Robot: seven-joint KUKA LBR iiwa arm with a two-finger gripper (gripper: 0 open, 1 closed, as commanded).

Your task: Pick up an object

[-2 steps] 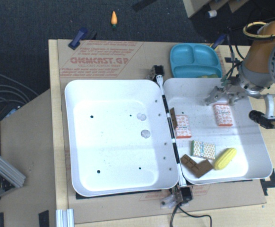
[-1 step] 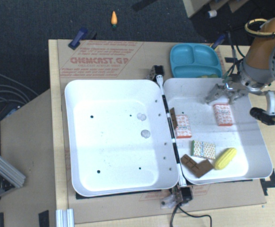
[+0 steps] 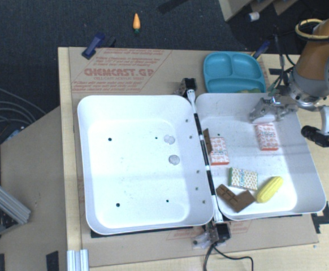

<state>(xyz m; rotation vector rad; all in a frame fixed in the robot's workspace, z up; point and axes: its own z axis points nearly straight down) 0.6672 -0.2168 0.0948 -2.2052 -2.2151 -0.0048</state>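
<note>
I see the gripper (image 3: 269,107) low over the far part of the right bin (image 3: 306,168), reaching in from the right on the grey arm (image 3: 317,66) with its orange band. Its metal fingers (image 3: 260,110) point toward the left, but they blur into the white of the bin floor and I cannot tell whether they are spread or pressed together. I see nothing between them.

The nearest object to them is a red-and-white packet (image 3: 267,136), lying flat on the bin floor just on the near side of the fingers and apart from them, not touched as far as I can judge. A second red-and-white packet (image 3: 218,151) lies near the left wall of the same bin, beside a narrow brown piece (image 3: 206,141) that rests against the divider. Toward the near end I see a green-and-white patterned packet (image 3: 243,178), a brown L-shaped block (image 3: 234,197) just in front of it, and a yellow toy corn cob (image 3: 269,188) touching or nearly touching that block on the right.

The left bin (image 3: 96,168) carries two small grey discs (image 3: 172,149) near its middle. Behind the right bin, a blue divided tray (image 3: 234,72) sits on the bench (image 3: 74,83).
</note>
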